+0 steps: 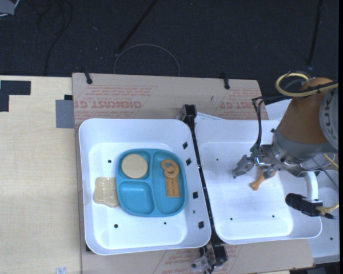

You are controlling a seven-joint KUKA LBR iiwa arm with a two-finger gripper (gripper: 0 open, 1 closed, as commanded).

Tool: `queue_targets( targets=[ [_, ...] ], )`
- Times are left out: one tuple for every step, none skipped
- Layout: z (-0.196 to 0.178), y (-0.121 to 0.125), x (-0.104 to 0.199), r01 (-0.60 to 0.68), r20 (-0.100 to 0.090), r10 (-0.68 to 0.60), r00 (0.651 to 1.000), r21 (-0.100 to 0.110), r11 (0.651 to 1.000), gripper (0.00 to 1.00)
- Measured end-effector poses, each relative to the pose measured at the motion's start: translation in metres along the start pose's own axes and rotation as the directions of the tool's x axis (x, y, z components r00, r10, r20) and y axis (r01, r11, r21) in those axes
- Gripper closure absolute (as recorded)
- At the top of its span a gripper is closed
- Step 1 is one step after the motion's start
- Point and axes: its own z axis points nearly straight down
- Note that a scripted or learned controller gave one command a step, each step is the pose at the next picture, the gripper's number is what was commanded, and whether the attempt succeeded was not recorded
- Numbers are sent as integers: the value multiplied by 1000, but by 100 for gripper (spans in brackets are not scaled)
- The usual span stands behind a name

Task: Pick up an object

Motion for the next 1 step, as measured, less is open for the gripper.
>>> queue_targets(
  targets=[
    [51,2,0,1,3,-1,1000,-9,1000,0]
  ],
)
